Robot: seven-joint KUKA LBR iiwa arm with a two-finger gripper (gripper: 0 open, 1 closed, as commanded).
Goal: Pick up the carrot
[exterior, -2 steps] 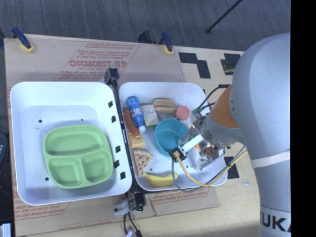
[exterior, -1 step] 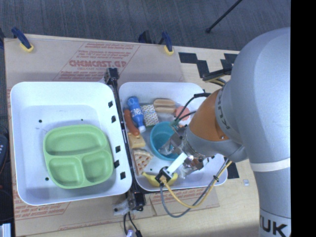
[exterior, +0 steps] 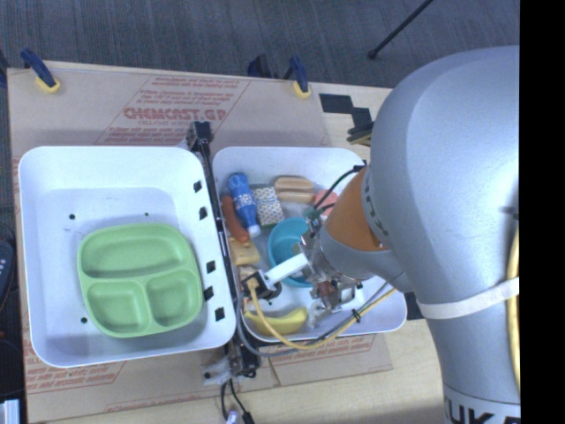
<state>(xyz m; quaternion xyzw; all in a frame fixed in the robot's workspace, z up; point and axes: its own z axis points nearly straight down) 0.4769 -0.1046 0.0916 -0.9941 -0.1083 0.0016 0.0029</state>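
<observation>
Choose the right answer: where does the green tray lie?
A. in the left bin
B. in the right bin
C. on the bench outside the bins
A: the green tray lies flat in the left bin, while the carrot and the banana are in the right bin.

"CHEMCAST GP" on brown board

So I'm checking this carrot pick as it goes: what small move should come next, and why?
Probably slide the gripper toward the divider, over the carrot. The carrot lies along the right bin's left wall beside the blue bottle, while the gripper sits nearer the banana.
</observation>
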